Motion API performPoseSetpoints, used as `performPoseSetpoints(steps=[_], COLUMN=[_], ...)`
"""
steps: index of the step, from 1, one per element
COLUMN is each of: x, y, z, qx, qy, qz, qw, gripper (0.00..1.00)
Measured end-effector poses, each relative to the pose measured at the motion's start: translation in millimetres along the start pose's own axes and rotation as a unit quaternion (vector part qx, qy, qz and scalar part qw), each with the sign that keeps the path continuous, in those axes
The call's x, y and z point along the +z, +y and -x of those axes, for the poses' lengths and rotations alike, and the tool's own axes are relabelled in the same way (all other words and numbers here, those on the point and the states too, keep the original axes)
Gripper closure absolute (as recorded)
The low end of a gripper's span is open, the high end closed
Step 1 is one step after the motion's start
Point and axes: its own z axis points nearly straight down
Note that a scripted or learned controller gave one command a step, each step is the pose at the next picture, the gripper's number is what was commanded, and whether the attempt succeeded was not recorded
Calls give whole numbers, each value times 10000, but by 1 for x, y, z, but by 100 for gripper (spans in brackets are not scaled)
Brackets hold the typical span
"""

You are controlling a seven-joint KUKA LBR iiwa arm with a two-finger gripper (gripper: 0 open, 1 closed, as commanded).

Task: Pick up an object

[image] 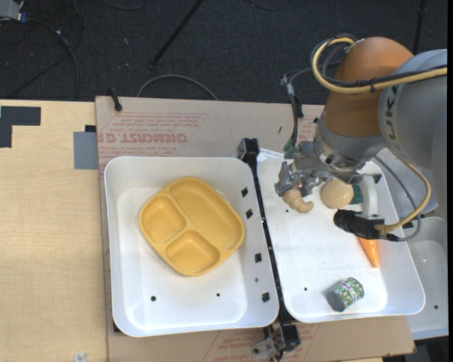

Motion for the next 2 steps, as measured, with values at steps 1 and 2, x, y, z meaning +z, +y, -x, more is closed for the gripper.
performPoseSetpoints(steps=[1, 2], x=[-5, -4], y=[7, 5], z=[-57, -100], qx=[-2, 0], qy=[0, -5], qz=[2, -3], qw=[10000, 10000], gripper=[100, 100])
